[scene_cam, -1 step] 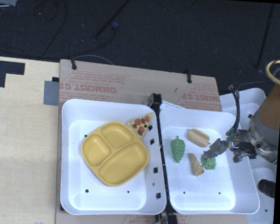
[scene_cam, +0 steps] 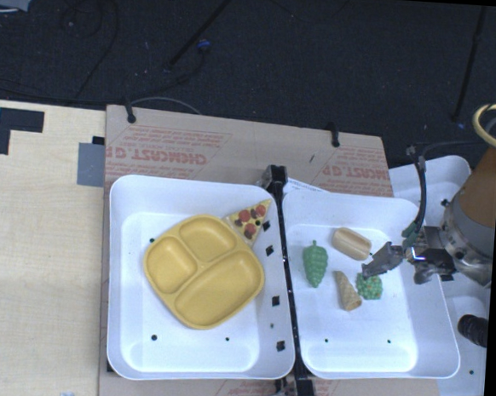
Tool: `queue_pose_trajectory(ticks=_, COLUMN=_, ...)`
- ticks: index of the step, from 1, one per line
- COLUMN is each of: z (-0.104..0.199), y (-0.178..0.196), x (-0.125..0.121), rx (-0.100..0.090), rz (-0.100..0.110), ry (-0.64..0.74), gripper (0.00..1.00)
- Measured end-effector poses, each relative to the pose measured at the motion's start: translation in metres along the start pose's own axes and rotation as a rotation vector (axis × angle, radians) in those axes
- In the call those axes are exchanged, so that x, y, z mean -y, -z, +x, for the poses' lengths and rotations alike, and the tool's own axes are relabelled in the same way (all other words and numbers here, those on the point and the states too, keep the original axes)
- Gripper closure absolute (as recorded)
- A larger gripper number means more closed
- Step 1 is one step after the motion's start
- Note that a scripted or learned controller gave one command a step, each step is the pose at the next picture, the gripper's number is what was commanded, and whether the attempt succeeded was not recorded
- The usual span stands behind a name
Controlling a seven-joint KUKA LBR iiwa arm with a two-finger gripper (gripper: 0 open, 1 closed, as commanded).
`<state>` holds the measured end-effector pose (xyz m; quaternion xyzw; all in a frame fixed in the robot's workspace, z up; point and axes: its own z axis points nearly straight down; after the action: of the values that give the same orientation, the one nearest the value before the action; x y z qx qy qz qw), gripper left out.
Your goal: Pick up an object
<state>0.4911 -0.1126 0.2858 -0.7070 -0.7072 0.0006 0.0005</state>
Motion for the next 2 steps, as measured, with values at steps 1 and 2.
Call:
queue_pose_trajectory(ticks=1, z=-0.001, y=-0.043, x=0.003, rx=-0.002, rz=0.005, ry=0.000, gripper=0.00)
queue_pose_trajectory(ticks=2, z=0.008, y=-0.093, x=0.008, rx=-0.003, rz=0.007, ry=0.000, gripper=0.00)
